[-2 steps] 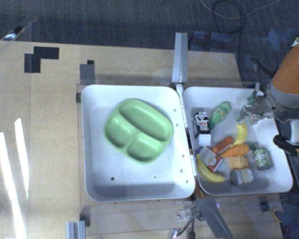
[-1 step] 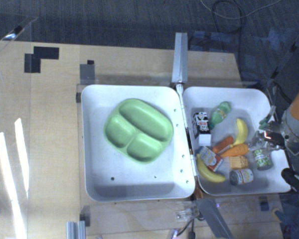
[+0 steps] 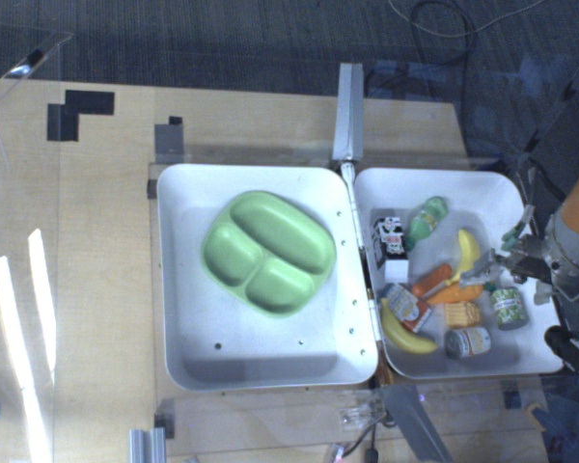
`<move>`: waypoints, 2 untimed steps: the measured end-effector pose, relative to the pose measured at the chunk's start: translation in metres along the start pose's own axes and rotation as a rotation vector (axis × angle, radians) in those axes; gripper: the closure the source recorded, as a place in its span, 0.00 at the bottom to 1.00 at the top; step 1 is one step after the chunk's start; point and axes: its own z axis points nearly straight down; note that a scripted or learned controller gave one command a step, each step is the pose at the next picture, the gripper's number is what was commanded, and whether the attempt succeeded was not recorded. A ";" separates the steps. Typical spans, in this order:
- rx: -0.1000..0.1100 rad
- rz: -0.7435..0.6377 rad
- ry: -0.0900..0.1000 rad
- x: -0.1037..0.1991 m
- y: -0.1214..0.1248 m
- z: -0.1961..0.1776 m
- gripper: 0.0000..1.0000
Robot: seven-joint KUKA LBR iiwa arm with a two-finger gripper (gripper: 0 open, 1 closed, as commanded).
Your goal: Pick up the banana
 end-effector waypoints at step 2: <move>0.002 0.206 0.006 0.013 0.099 0.094 0.00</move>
